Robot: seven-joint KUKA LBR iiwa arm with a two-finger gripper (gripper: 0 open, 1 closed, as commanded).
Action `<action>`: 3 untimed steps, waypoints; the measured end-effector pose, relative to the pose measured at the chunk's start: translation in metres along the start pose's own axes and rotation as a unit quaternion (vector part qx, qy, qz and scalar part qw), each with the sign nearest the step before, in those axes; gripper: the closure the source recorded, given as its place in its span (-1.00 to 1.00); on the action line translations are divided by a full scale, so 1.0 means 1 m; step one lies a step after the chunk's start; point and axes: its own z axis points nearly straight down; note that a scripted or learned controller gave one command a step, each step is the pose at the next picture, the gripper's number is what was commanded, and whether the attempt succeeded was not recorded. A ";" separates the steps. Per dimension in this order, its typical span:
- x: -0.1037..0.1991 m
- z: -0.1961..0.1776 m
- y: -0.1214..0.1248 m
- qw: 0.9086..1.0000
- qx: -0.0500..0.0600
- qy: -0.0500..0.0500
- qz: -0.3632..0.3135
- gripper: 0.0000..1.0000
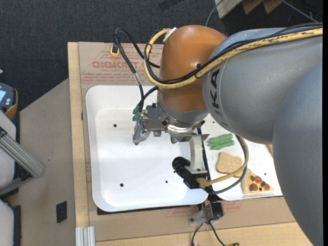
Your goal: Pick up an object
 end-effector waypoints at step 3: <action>0.011 0.000 0.022 1.000 -0.010 0.001 0.003 -1.00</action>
